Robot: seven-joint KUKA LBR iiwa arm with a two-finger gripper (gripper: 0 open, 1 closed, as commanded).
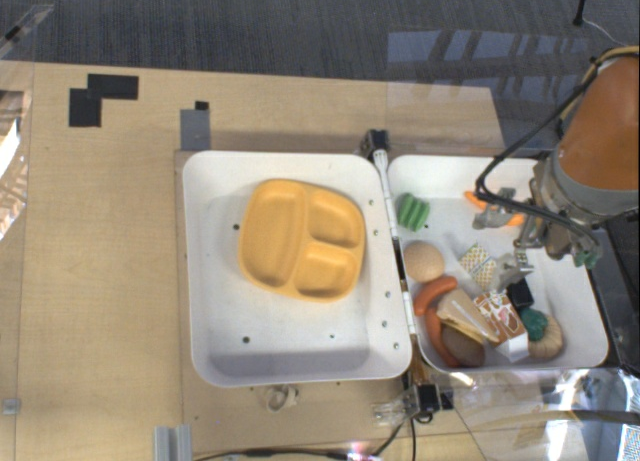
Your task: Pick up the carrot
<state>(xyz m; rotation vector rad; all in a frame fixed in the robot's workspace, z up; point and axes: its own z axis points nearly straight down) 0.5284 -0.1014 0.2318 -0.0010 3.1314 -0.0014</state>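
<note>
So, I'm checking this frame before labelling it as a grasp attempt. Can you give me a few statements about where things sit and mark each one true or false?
1. The yellow plastic compartment plate lies in the left white bin. True.
2. The orange carrot lies on that plate. False: it is in the right white bin, near its far side.
3. The ridged green toy piece sits in the right bin's far left corner. True.
4. The gripper hangs over the left bin. False: it is over the right bin.
5. The red sausage lies in the left bin. False: it is in the right bin.
</note>
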